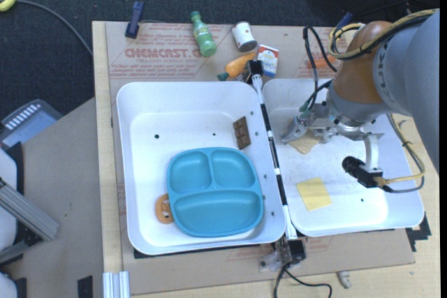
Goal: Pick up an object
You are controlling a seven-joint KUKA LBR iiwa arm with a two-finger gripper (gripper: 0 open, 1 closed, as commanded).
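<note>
From above, the hand (305, 130), its grip state impossible to tell, sits low over a tan piece (303, 145) near the right bin's (398, 209) left wall, with a yellow square (313, 193) nearer amid open floor.

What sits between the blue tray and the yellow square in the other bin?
Camera view: the two bins' adjoining rims separate the blue tray from the yellow square; otherwise bare white floor.

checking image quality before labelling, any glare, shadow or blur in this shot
Camera view: even, soft lighting; the white plastic bins look bright but keep detail; the grey arm's orange band looks slightly soft; the end effector casts a faint shadow; the blue divided tray is sharp.
</note>
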